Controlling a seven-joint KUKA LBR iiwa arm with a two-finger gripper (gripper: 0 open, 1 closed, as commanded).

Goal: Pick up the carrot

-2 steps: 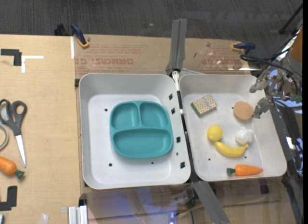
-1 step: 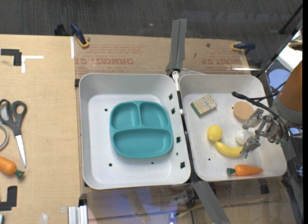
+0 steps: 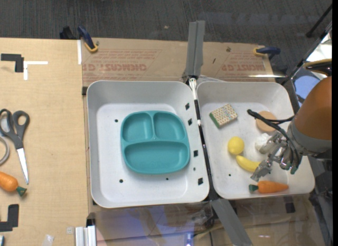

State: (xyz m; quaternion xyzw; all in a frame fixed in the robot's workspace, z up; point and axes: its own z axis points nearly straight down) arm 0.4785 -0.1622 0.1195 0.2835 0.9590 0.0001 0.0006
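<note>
Seen from the fixed overhead camera: hovering low in the right bin (image 3: 222, 189), gripper (image 3: 262, 170) pointing toward seven o'clock, fingers narrowly parted and holding nothing. Just below, at five o'clock of the bin floor against the near wall, the carrot (image 3: 272, 187), lying flat, green end toward nine o'clock. Touching or nearly touching the fingertips, a banana (image 3: 246, 162); at its eleven o'clock, a lemon (image 3: 236, 145). Farther up, at twelve o'clock, a patterned sponge (image 3: 223, 115). Resting centred in the left bin (image 3: 100, 187), a teal divided plate (image 3: 155, 142). Apparently poised short of the target, likely needing a small shift toward six o'clock before closing. Out on the bench, at nine o'clock: scissors (image 3: 16, 134) and a second carrot (image 3: 9, 182).
</note>
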